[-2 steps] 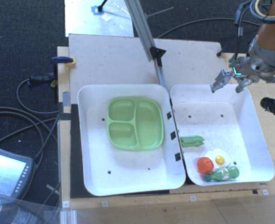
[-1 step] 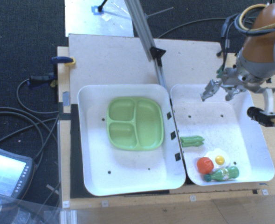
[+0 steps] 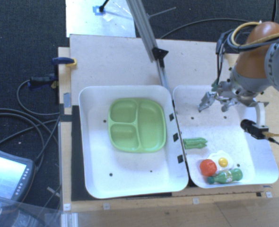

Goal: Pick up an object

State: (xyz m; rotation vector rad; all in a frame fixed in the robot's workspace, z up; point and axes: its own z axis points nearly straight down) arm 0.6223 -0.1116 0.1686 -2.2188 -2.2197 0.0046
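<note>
Reaching in from the right, the arm (image 3: 265, 56) is being held over the far part of the right bin (image 3: 262, 174), with its gripper (image 3: 216, 103) hanging above bare white floor. The fingers (image 3: 204, 103) are being kept apart, and nothing is being gripped between them. The things to be picked are lying well apart from the gripper, toward the near end of the same bin: a green pod (image 3: 195, 143) is resting just beside the bin's left wall, and nearer still a red ball (image 3: 207, 167), a toy egg (image 3: 222, 161) and a green bottle (image 3: 226, 176) are being seen close together. The ball is touching the egg's white edge, and the bottle is lying on its side just in front of both. In the left bin (image 3: 94, 174) a green tray (image 3: 136, 125) with three compartments is sitting flat near the middle. Both bins are being carried side by side on the table (image 3: 111, 60), their inner walls touching. A grey pole (image 3: 142, 20) is slanting down from the top toward the seam between the bins. Black cables (image 3: 28, 112) are trailing over the dark floor at the left.
</note>
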